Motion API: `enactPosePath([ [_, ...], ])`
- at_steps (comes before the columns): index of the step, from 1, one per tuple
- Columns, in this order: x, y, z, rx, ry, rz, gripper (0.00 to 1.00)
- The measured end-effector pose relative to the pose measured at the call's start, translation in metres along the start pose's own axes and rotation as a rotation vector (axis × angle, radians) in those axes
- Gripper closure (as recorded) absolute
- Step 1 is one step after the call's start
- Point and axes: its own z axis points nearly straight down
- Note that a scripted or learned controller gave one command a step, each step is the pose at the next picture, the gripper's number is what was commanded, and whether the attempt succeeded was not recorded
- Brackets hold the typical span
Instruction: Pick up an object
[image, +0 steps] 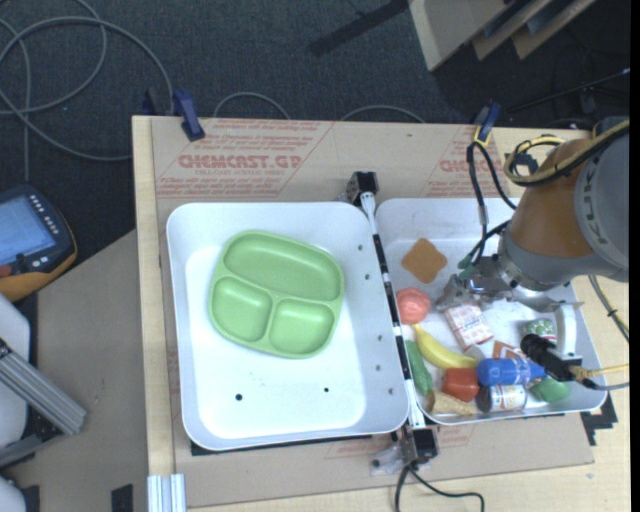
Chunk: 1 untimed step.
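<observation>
You've got the bench under everything, cardboard-topped with red print, blue clamps at its far edge. On it sit two white bins side by side, touching along the middle seam. Left bin holds a green divided plate, three compartments, lying flat toward the bin's upper half. Right bin carries all the small stuff.

Your arm comes in from the right, grey with the orange band, wrist hanging over the right bin's middle. Gripper sits low above the clutter; you can't tell from this slant how its pincer stands, and nothing is visibly held.

Candidate objects, all in the right bin: brown square piece near the upper left, apart from the rest. Banana lies diagonally in the lower half, with a pink round item just above its upper end. Small red-and-white packet lies just below the gripper. Blue bottle lies on its side near the lower rim, red tomato-like item beside it, green piece along the left wall.
</observation>
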Motion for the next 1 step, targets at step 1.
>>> enactPosePath([
  [1,0.0780,0.0336,-0.0912,-0.001,0.002,-0.004,1.00],
])
